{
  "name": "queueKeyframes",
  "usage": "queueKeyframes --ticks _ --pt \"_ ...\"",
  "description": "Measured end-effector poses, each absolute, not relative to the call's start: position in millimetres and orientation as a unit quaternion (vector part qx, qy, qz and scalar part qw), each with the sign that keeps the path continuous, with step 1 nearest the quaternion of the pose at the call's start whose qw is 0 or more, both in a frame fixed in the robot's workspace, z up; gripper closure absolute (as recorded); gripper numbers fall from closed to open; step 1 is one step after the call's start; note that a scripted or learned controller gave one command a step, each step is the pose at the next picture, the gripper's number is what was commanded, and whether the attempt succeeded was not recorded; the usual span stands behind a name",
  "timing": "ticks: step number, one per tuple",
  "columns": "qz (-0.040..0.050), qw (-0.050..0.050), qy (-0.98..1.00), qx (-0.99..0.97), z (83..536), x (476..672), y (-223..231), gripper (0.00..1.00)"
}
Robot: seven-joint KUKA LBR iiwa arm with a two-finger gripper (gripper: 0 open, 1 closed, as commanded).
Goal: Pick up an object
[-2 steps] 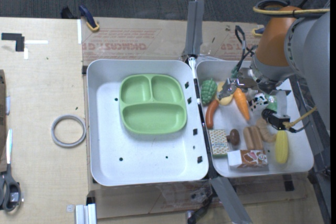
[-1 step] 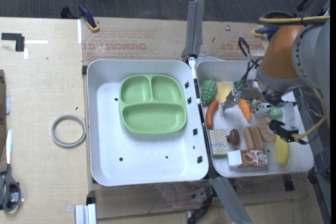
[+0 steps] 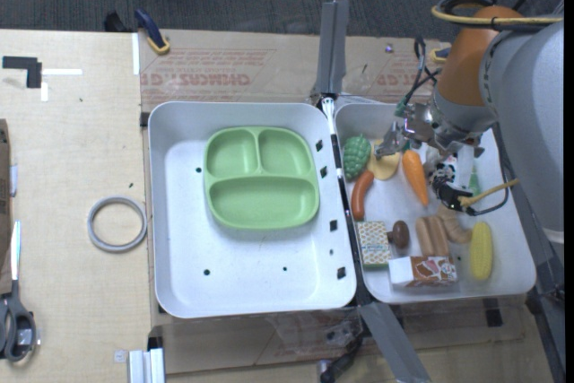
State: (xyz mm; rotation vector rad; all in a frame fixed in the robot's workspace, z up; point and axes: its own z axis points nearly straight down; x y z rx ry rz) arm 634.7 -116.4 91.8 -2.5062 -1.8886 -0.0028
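Toy food filled the right bin (image 3: 511, 278), and going near to far it ran like this: a printed carton (image 3: 429, 270) lay at the near edge, with a small patterned box (image 3: 372, 243) to its left, a brown round piece (image 3: 400, 234) and pale sausage-like pieces (image 3: 436, 234) just beyond, and a yellow corn cob (image 3: 482, 250) at the right. Farther in lay a red-orange chilli (image 3: 360, 194) along the left wall, an orange carrot (image 3: 414, 178) at a slant in the middle, and a knobbly green vegetable (image 3: 356, 155) with a yellow piece (image 3: 386, 166) beside it. The gripper (image 3: 404, 132) hung at the far end of this bin, just beyond the carrot's top; whether it was open or closed could not be told. The carrot looked the likeliest target: probably light, rigid, smooth plastic, apt to slip, so best pinched across its thicker far half. In the left bin (image 3: 170, 220) sat a green divided plate (image 3: 262, 177).
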Motion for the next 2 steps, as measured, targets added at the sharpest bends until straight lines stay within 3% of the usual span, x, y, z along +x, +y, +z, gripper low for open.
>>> queueKeyframes --ticks 1,2 --pt "-0.0024 -0.001 -0.603 -0.798 104.8 636.8 -117.2 1.00" --pt "0.0010 0.000 -0.606 -0.795 191.5 658.9 -64.7 1.00"
